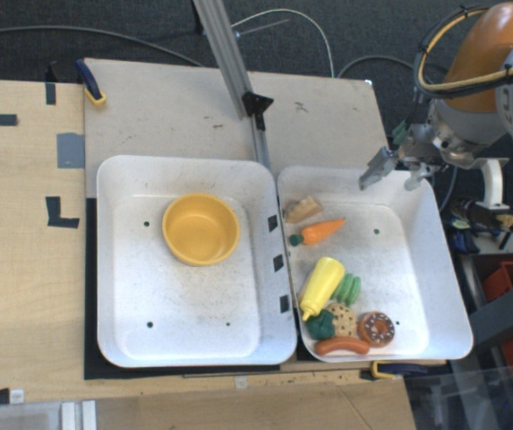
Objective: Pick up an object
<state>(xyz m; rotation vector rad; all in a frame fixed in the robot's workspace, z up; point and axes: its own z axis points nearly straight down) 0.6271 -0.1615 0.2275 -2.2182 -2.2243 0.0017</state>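
Observation:
My gripper (pixel 392 174) hangs over the far right rim of the right bin (pixel 422 267), its two fingers spread open with nothing between them. Well below and to its left lie an orange carrot (pixel 319 231) and a tan bread piece (pixel 302 209). Nearer the front of that bin are a yellow corn cob (pixel 320 286), a green vegetable (pixel 349 288), a cookie (pixel 341 318), a chocolate donut (pixel 377 328), a broccoli floret (pixel 320 326) and a red sausage (pixel 344 348).
The left bin (pixel 184 321) holds a yellow bowl (pixel 200 228). A grey metal pole (pixel 229 56) slants down to the divider between the bins. Cables run across the dark floor behind the bench. A blue and yellow clamp (pixel 90 83) sits at the far left.

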